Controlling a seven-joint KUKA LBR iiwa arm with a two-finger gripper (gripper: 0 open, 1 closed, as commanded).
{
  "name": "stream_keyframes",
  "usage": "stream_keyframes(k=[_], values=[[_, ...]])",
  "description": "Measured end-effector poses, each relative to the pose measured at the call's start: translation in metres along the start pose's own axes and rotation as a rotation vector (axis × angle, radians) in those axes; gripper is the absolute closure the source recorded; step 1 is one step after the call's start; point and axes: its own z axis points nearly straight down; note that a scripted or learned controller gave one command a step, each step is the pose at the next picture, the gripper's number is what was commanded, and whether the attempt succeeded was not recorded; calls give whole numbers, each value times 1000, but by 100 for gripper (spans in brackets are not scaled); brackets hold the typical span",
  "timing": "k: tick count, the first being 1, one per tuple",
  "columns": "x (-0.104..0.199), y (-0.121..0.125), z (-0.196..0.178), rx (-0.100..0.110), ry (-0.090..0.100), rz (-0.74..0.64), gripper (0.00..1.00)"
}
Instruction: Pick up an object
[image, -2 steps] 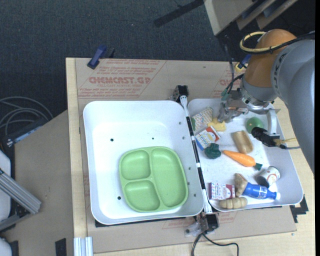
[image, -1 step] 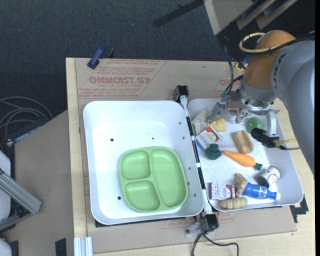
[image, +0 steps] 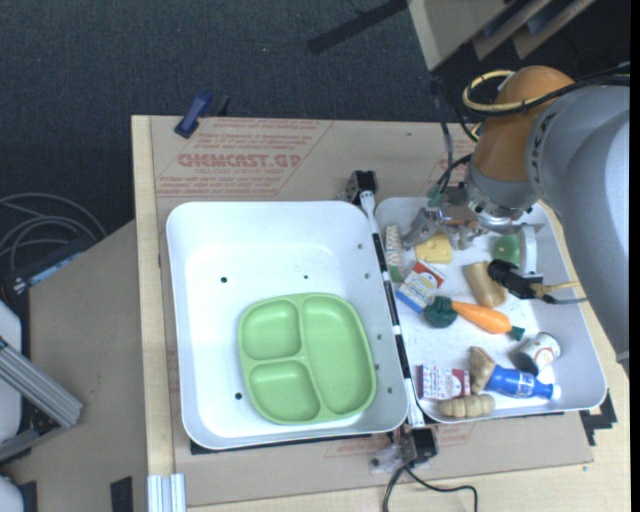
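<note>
Gripper (image: 452, 222) hovers low over the yellow cheese wedge (image: 433, 249) at the back of the right bin (image: 590, 375), and we judge nothing lifted yet; we cannot tell how its jaws stand.

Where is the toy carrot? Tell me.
The toy carrot lies in the right bin, near its middle, between the green-topped piece on its left and the blue bottle below.
</note>
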Motion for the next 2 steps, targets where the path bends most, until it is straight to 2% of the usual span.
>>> stream_keyframes(k=[1,2], values=[[-1,2,-14,-8,-4,0,100],[-1,1,-11,-4,-2,0,0]])
